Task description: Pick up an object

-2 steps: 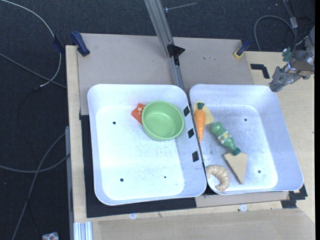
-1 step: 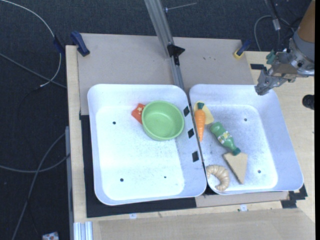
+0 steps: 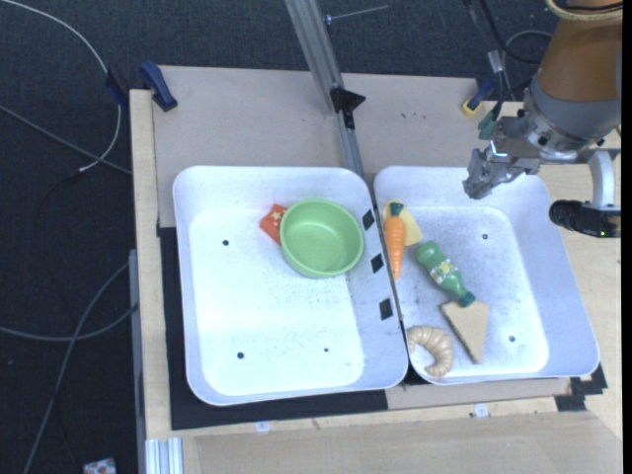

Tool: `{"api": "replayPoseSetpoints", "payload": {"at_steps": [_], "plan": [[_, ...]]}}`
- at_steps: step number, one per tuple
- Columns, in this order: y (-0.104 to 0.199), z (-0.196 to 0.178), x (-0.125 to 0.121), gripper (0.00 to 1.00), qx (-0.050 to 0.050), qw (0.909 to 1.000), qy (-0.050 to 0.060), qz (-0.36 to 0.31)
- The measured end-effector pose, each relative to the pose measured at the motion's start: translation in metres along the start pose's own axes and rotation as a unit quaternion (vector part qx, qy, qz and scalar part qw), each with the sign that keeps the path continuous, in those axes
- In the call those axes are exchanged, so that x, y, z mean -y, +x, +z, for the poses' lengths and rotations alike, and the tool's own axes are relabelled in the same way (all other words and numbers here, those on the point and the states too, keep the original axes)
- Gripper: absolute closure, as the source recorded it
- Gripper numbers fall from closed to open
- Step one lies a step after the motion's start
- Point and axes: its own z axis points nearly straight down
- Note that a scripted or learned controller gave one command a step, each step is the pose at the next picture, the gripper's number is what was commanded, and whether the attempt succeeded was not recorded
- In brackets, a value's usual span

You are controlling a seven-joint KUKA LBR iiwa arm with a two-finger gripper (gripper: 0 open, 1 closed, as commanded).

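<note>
— Two bins (image 3: 197,265), no readable labels. Where's my hand (image 3: 483,181)?
— Over the right bin's far edge; I can't tell its grip. Green bottle (image 3: 443,274), carrot (image 3: 395,242) lie below-left.

Green bowl (image 3: 321,237) upright in left bin, touching a red piece (image 3: 272,222) at its left; in right bin, orange carrot (image 3: 395,244) lengthwise along left wall, green bottle (image 3: 443,274) lying slantwise mid-bin, tan wedge (image 3: 468,328) just below it, croissant (image 3: 433,348) in near-left corner
</note>
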Motion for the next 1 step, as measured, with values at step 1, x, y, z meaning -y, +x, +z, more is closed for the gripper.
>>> {"api": "replayPoseSetpoints", "payload": {"at_steps": [1], "plan": [[0.0522,-0.0039,0.0120,1.00,0.000,1.0000,-0.001,0.000]]}}
